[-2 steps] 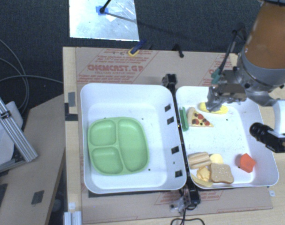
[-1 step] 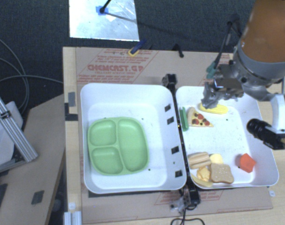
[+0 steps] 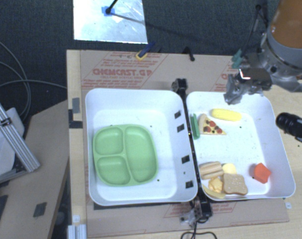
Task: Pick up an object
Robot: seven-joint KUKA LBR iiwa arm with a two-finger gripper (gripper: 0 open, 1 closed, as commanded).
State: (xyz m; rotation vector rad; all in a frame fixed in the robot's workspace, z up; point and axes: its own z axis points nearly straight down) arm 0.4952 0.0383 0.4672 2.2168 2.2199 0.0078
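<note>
Jaws [image 3: 234, 97] hang at the upper right of the frame, over the far rim of the right bin [image 3: 277, 148]; whether they stand apart or together I cannot tell. Nothing shows between them. Just below lies a yellow toy corn cob [image 3: 226, 115], with a pizza slice [image 3: 210, 125] beside it. An orange block [image 3: 261, 173] and toast [image 3: 235, 183] sit lower right. To do this well, I judge: centre over the corn cob, straddle its short width, descend squarely.
</note>
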